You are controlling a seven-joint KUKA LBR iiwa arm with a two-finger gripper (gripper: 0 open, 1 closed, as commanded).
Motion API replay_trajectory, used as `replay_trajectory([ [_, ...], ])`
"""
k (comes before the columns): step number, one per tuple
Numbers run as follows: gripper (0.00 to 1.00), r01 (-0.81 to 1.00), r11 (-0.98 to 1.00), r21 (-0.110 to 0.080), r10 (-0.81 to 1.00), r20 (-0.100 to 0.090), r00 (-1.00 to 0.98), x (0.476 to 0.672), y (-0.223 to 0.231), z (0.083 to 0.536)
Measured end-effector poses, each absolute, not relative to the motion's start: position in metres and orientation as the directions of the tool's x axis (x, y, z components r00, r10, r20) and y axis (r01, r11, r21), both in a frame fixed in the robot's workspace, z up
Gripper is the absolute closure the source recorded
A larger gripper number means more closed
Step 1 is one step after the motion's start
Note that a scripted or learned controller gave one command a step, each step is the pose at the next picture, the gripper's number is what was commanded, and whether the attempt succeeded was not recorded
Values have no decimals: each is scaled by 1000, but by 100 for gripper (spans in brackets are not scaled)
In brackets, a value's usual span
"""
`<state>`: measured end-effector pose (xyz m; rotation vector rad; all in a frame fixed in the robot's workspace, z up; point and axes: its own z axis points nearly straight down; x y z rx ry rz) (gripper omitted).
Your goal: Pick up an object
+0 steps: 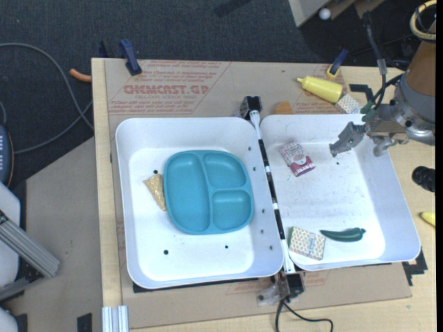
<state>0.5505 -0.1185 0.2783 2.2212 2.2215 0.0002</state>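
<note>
Your end effector (344,142) hung over the far right part of the right bin (398,185), and whether it was released or clenched you could not tell from this slanted view; nothing showed in its grip. By my reading you were at the approach step, with no object yet chosen by contact, so the next move called for settling on one target, lining up above it and descending squarely before any clench. Nearest the camera in that bin lay a patterned packet (306,243), flat against the front left corner, and just beside it a green chili pepper (342,234), slim, curved and lying on its side. Both sat well apart from the end effector. Further back, near the bin's left wall, you had a small pink and white wrapped item (296,159), crumpled and lying flat, the closest candidate to the end effector and likely the easiest reach. In the left bin (131,185) a teal divided plate (208,190) lay flat in the middle with a tan wedge (156,189) tucked against its left edge. Beyond the bins, on the bench (173,88), a yellow bottle (321,87) lay on its side.
</note>
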Motion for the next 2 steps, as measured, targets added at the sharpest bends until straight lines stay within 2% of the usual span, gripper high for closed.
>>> replay_trajectory([
  [1, 0, 1000, 1, -2, 1000, 1, -1, 606, -72, 204],
  [2, 0, 1000, -1, -3, 1000, 0, 1, 621, -99, 139],
])
